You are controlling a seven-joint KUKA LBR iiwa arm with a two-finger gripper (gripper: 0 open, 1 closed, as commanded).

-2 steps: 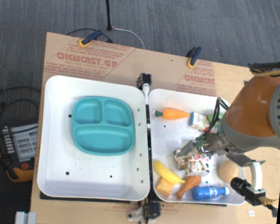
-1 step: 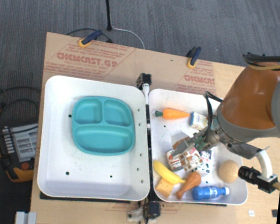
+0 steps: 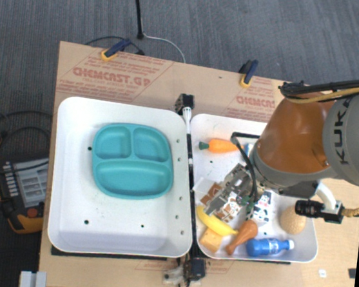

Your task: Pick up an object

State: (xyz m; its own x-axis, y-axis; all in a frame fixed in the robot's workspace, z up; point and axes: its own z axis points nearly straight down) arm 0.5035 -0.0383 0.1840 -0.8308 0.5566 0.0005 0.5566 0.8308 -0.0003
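Note:
My gripper (image 3: 226, 197) hangs low over the middle of the right bin (image 3: 309, 253), reaching in from the right under the orange wrist band. It sits among a crowd of small items. A yellow banana (image 3: 216, 225) lies just below it, and an orange carrot-shaped toy (image 3: 242, 236) is to its lower right. Small printed cards (image 3: 261, 207) lie on its right side. Whether anything is between the gripper's tips is hidden by the clutter.
An orange carrot with a green top (image 3: 221, 146) lies at the bin's far left. A blue bottle (image 3: 269, 247), a beige ball (image 3: 292, 222) and a yellow block (image 3: 211, 242) sit along the near side. The left bin (image 3: 66, 223) holds a teal divided plate (image 3: 132, 160).

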